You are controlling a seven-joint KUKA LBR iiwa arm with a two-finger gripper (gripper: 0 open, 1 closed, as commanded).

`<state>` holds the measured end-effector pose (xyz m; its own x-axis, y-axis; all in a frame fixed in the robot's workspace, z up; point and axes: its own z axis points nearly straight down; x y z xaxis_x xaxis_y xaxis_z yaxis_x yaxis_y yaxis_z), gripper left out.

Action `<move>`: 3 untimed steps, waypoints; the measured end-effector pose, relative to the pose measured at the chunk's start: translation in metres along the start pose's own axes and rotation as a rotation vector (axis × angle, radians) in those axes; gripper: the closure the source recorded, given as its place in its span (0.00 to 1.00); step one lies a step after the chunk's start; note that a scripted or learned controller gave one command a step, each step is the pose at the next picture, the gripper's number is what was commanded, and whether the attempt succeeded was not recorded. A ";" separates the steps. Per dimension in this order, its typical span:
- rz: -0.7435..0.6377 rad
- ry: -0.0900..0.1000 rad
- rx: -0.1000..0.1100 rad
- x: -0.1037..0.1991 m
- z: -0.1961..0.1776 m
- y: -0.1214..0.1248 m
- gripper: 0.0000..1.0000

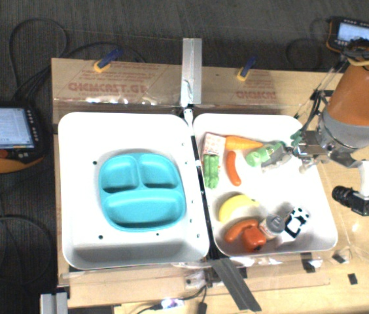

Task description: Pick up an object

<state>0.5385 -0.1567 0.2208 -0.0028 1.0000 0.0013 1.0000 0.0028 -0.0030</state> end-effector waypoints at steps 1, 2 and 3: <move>0.016 -0.002 0.000 0.030 0.090 0.062 0.00; 0.093 -0.002 0.027 0.038 0.133 0.124 0.00; 0.098 -0.007 0.035 0.036 0.124 0.122 1.00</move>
<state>0.6601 -0.1205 0.0960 0.0945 0.9955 -0.0077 0.9948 -0.0947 -0.0374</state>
